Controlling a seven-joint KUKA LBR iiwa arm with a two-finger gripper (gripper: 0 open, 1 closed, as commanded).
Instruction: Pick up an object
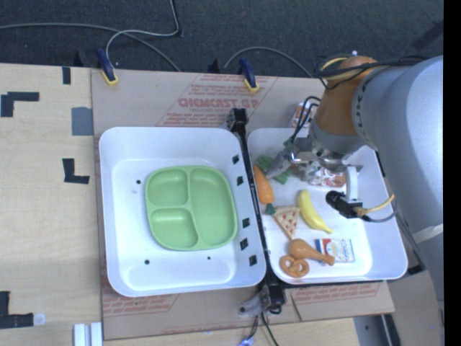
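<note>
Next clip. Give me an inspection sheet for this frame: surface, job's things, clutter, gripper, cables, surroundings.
Surface: brown board on a wooden bench, bearing a left bin and a right bin.
Job's things: in the right bin, a carrot, banana, pizza slice, drumstick, pretzel and small carton.
Clutter: green divided plate in the left bin.
Gripper: gripper low over the right bin's far end; grasp cannot be told.
Cables: grey cable across the dark floor; yellow cable by the wrist.
Surroundings: two clamps on the board's far edge.
</note>
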